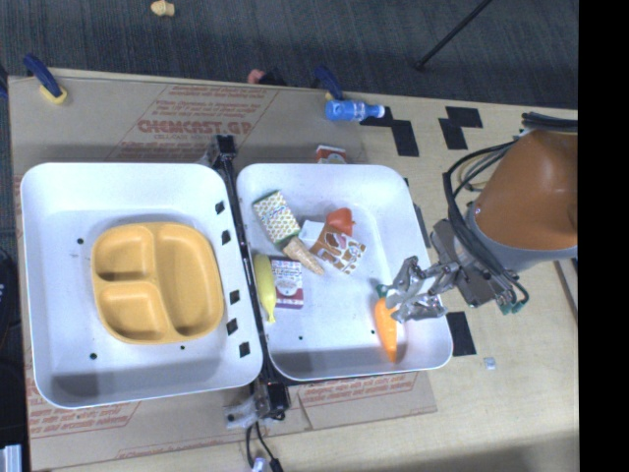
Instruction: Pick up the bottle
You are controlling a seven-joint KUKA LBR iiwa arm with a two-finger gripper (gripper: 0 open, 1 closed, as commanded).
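Jaws [401,298] apart above the carrot [389,330]; bottle [338,238] lies mid-bin, well apart.

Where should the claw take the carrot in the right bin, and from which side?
Across its thick middle, straight down. The carrot lies flat near the right bin's front right corner, tapering toward the front rim, so the walls likely block side approaches. The claw hangs over its green end.
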